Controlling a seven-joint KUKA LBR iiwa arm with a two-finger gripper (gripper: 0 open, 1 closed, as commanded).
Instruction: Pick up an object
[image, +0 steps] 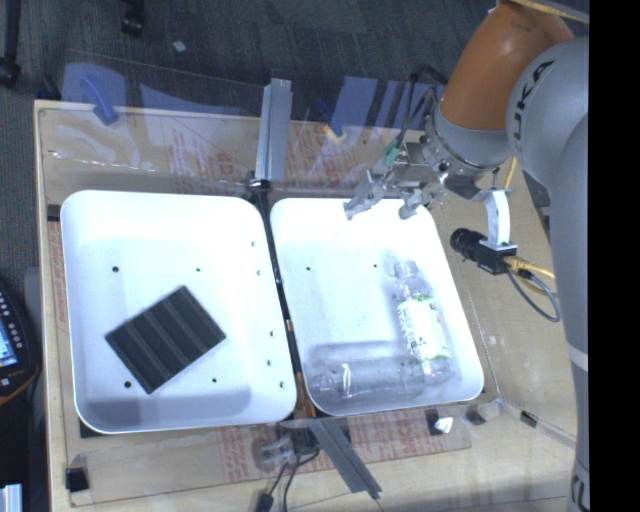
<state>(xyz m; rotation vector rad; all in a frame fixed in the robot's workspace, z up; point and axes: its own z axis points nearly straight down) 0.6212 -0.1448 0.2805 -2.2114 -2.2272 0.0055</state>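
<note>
The gripper (386, 203) hangs open and empty over the right bin's (330, 300) far rim, seemingly above two clear bottles (420, 322).

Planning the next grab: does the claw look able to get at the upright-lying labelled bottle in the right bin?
Probably yes. The claw hangs above the right bin's far edge, with bare floor between it and the labelled bottle; a second clear bottle touches its near end.

White bins (160, 215) hold a black ribbed pad (165, 338), clear bottles (420, 318).

A robotics lab: KUKA arm (540, 90) over bench bins (160, 300)
</note>
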